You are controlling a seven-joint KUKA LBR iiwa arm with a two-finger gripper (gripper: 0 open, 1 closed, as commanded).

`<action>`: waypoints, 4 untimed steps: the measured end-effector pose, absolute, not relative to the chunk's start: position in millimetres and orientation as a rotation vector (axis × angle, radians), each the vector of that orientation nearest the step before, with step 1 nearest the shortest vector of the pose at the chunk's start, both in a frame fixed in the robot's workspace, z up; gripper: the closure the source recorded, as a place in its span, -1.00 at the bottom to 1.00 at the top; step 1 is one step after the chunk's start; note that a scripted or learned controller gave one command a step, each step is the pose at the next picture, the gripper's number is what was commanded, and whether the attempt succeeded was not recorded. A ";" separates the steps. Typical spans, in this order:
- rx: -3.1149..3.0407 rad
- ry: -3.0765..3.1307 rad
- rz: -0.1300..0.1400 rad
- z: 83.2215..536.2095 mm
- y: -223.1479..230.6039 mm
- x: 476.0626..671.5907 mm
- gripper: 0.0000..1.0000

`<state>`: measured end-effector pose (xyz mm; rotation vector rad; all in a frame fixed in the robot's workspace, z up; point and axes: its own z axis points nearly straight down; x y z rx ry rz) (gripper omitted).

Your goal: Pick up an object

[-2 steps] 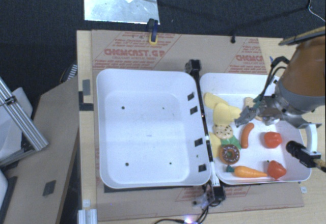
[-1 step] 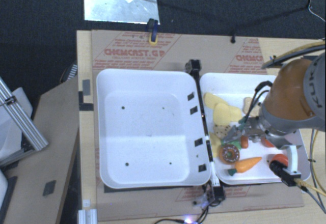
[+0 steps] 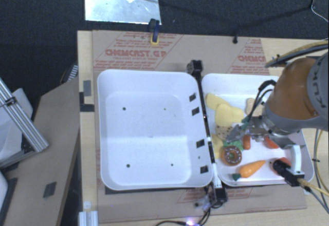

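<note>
The toy doughnut (image 3: pixel 232 155), brown with speckled icing, lies flat in the right bin (image 3: pixel 241 77), near its front edge and toward the wall it shares with the left bin (image 3: pixel 149 73). It looks like the likeliest object to take, since the gripper (image 3: pixel 238 133) hangs just behind and above it. I cannot tell whether the gripper is set wide or narrow, and nothing shows as held in it.

A small red piece (image 3: pixel 247 142) lies just beside the doughnut on its far right, close under the gripper. A toy carrot (image 3: pixel 250 168) lies along the front edge, and a pale yellow piece (image 3: pixel 229 114) sits behind toward the middle.

To do the step well, I judge the arm should centre over one object before descending. Halfway between the doughnut and the red piece it risks pinching neither, or nudging both. The doughnut is low and round, so a grip across its width, pressed close to the bin floor, seems safest. The carrot stands clear enough not to interfere.

The brown board (image 3: pixel 135 51) under both bins carries red print reading CHEMCAST GP near its back left corner, and the same print repeats toward the back right
</note>
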<state>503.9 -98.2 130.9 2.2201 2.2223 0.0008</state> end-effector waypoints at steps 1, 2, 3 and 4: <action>2.212 2.221 0.008 84.6 -84.5 536.1 -1.00; 2.211 2.224 0.006 85.6 -88.9 591.7 -1.00; 2.210 2.223 0.008 86.5 -88.2 664.7 -1.00; 2.223 2.223 -0.003 84.1 -94.3 606.5 -1.00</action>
